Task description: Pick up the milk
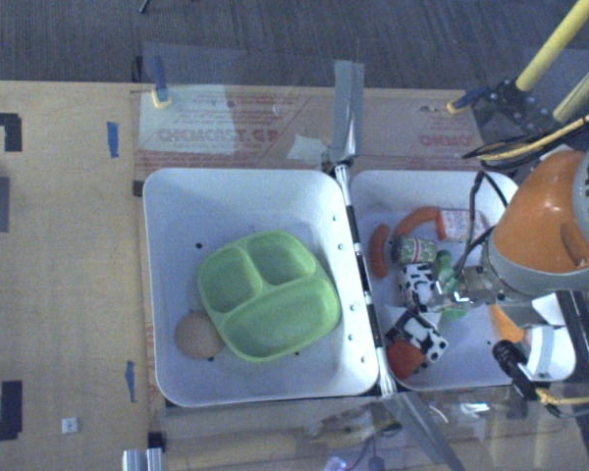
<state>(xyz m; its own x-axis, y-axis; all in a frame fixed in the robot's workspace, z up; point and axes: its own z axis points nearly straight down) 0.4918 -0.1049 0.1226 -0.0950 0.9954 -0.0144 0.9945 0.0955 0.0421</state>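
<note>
I read the milk as the cow-patterned black-and-white carton (424, 337) lying in the right white bin (412, 186), near its front edge, touching a red rounded item (403, 359). A second cow-patterned piece (416, 285) sits just behind it; I cannot tell whether they are one object. The two-finger gripper (458, 290) hangs over the same bin, just right of that rear piece. Its opening is obscured by the wrist, so I cannot tell its state. The carton lies forward and slightly left of the gripper, its long axis running diagonally. I judge the next move needs a short forward shift and a wrist turn.
</note>
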